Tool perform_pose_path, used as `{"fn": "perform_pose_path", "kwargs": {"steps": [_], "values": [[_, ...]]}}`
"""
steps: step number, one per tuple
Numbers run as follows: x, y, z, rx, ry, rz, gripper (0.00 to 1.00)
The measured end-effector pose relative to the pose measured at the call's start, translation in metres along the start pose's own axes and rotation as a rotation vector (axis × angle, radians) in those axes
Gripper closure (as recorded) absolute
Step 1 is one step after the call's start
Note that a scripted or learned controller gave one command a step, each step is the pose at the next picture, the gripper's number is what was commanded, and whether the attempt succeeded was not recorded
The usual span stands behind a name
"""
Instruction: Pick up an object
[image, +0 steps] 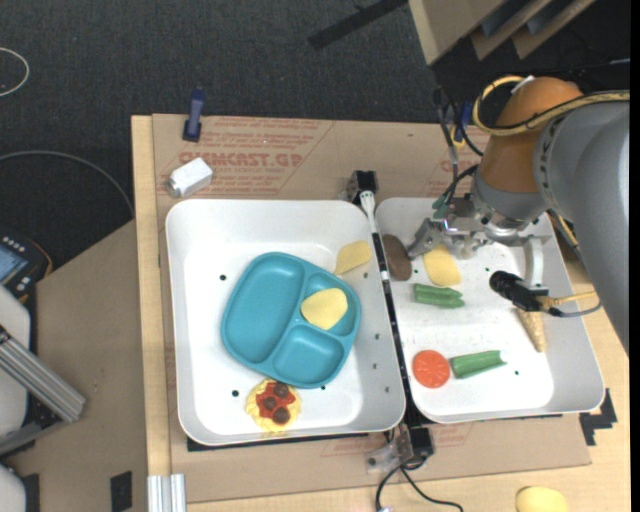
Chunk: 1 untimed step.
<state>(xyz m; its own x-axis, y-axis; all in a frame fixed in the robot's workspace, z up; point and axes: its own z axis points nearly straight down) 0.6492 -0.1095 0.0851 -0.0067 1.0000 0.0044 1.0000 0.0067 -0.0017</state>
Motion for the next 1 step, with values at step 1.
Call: {"fn": "perform_pose_path", "kwargs": {"steps": [1], "values": [[0.0141, -0.0373, -0.0153, 0.002, -0.003, 0.007, 0.0]]}}
